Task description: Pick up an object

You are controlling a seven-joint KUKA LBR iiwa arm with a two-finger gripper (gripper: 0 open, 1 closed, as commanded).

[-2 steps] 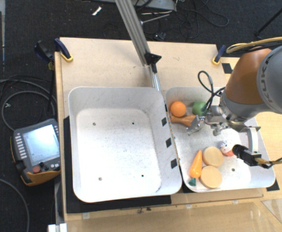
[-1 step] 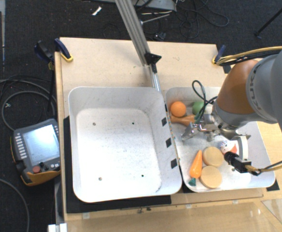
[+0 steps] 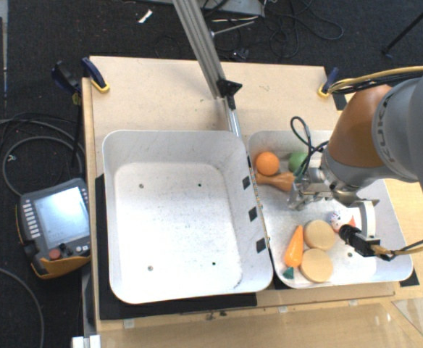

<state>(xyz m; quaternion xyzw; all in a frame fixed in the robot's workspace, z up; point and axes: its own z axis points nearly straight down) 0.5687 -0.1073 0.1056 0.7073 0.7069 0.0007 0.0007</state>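
Dark carpet floor (image 3: 23, 20) strewn with black cables (image 3: 9, 151), pale wooden bench (image 3: 161, 96) with yellow-tipped clamps (image 3: 95, 75) at far corners, slanting metal pole (image 3: 197, 35), teach pendant (image 3: 56, 227) lying left of bench

This is a robotics lab. A pale wooden counter (image 3: 168, 93) stands on dark carpet (image 3: 30, 42) strewn with loose black cables (image 3: 9, 143), and at nine o'clock lies a grey, orange-trimmed teach pendant with a lit screen (image 3: 56, 223). A slanted aluminium camera pole (image 3: 200, 38) rises at twelve o'clock, and the grey industrial robot arm with an orange band (image 3: 374, 133) reaches in at three o'clock.
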